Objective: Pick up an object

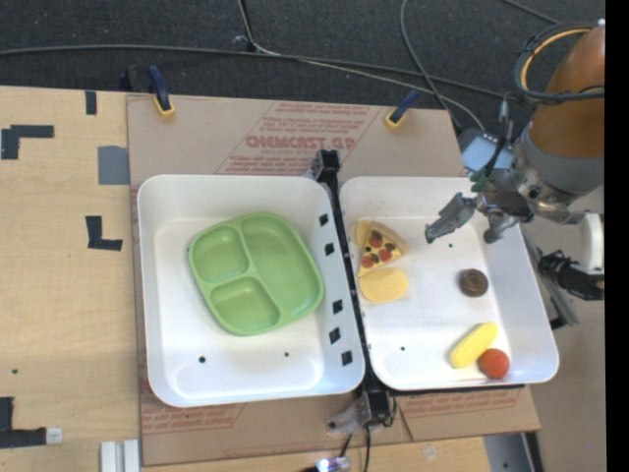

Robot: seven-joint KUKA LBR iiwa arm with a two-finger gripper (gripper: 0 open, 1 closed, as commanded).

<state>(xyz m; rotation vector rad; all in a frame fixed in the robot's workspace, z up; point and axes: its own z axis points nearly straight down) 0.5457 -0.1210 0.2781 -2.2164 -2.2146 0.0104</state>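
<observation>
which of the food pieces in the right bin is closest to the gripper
The pizza slice, just left of the gripper; the brown round piece sits slightly farther below.

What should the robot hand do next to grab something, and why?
Probably drop toward the brown round piece. The hand hangs open above the right bin with nothing between its fingers, and that piece lies closest below it, apart from the other toy foods.

You're looking at a grey arm (562,146) with an orange band (580,62) above the wrist — black cables loop past it — ending in a dark-fingered gripper (470,219).
</observation>
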